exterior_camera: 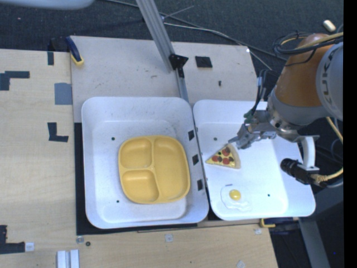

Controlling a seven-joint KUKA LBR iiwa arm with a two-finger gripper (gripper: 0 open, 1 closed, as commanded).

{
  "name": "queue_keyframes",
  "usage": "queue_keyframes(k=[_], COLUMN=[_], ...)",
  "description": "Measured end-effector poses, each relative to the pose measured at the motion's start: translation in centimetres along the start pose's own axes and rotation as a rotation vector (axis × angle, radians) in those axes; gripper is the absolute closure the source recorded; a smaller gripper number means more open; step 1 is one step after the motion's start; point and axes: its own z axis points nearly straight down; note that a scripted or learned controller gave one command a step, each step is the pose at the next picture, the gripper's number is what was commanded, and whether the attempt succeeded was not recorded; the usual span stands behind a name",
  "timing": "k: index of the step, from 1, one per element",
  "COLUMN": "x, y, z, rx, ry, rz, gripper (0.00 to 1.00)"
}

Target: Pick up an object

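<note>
One flat toy pizza slice (225, 158) (likely light, stiff plastic) lies under the grey tool (244, 140); grip its thin edges. Tool's opening: cannot tell.

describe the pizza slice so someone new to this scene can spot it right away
Of the two white bins, take the right bin, the one the arm reaches into. Near its left wall, just below and left of the gripper, lies the pizza slice: a small tan wedge with red and dark toppings. Its only neighbour there, the fried egg, is white with a yellow yolk and sits nearer the front edge.
</note>
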Motion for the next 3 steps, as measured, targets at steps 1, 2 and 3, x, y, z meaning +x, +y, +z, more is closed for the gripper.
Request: queue_keyframes(k=[1,2,3], x=[5.4,9.9,15.2], y=[1.9,4.0,5.8], z=[-0.8,-1.4,-1.8], rx=[-0.001,-0.001,0.000], ry=[0.000,0.000,0.000], rz=[-0.001,0.000,0.000], gripper=[1.00,1.00,1.00])
